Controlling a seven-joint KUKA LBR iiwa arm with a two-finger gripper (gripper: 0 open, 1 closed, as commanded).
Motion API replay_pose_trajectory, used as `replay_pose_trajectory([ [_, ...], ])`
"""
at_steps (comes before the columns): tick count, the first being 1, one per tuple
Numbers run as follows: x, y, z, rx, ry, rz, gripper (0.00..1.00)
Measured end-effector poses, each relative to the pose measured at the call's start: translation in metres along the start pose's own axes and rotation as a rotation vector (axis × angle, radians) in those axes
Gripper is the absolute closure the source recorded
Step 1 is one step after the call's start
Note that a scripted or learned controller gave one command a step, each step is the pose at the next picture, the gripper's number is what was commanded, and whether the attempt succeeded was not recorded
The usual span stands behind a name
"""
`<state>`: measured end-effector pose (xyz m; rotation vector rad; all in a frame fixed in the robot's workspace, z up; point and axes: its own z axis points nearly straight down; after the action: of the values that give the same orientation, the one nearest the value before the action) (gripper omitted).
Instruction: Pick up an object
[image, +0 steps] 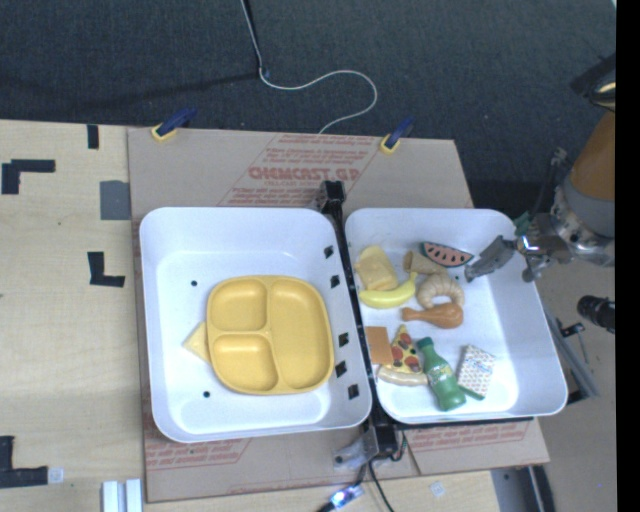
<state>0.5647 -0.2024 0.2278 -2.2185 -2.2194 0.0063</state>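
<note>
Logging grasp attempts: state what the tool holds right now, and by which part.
Nothing is held. The tool hangs over the right bin's far right edge, beside the watermelon slice, with nothing between its fingers.

Red lettering is printed on the cardboard sheet (300, 170) under the bins, in the upper middle of the frame. Its largest line appears to read "CHEMGEAR" or similar, the letters too blurred to be sure. The smaller red lines around it cannot be read.

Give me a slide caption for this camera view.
Gripper poised over toy food bin; yellow divided plate sits left.
</note>
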Motion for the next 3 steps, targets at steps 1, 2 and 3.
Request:
replay_pose_trajectory([
  [1, 0.004, 0.004, 0.046, 0.001, 0.001, -0.001, 0.00],
  [2, -0.002, 0.008, 0.106, 0.000, 0.000, -0.001, 0.00],
  [3, -0.001, 0.009, 0.144, -0.007, -0.001, -0.001, 0.00],
])
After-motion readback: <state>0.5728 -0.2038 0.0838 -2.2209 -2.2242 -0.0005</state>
